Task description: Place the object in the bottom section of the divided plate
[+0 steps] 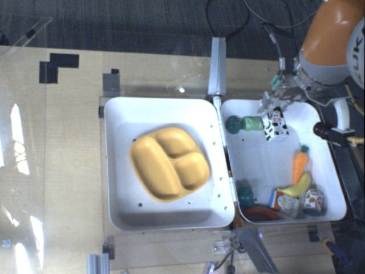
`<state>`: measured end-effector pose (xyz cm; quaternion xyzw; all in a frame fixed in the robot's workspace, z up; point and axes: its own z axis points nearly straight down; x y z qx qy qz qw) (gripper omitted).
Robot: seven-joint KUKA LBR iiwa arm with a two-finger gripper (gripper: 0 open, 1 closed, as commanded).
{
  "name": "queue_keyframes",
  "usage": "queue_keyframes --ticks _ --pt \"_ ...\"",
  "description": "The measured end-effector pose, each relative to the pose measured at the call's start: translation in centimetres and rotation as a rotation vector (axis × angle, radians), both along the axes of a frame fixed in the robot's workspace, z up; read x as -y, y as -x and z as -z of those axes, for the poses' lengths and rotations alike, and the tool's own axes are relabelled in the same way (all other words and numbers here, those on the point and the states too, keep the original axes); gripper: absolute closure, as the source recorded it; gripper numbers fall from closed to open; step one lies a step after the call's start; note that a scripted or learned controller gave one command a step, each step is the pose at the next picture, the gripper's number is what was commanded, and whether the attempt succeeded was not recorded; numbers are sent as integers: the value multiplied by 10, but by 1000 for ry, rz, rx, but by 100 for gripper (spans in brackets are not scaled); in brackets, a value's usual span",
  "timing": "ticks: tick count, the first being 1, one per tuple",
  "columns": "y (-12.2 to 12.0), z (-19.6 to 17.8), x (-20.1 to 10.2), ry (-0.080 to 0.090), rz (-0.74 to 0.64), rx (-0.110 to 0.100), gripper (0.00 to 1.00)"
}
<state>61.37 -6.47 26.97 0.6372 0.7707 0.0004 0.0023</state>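
Fingers of the gripper are lost in a tangle of metal and cable, and from where I stand I can't tell whether they are spread or closed, nor whether anything sits between them. Above them and to the right looms the grey arm with its orange band, reaching in over the right bin, probably because all the loose items lie there. Well off to their lower left, the left bin carries the yellow divided plate, and its bottom section, the target, has nothing in it, so no placing is done yet. Just under them lies a small black-and-white object, touching or nearly so; I take it for the thing being fetched. Beside that, further left, is a green bottle on its side. Below, near the bin's lower edge, lie a carrot and a banana.
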Motion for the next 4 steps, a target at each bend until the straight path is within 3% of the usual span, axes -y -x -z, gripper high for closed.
queue_keyframes --ticks 1,2,3,4 --pt "-56 -2 -75 -2 -162 4 100" --pt "3 -3 -115 -2 -166 1 100" --pt "-52 85 -161 -3 -162 0 100" --pt "-52 84 -161 -3 -162 1 0"
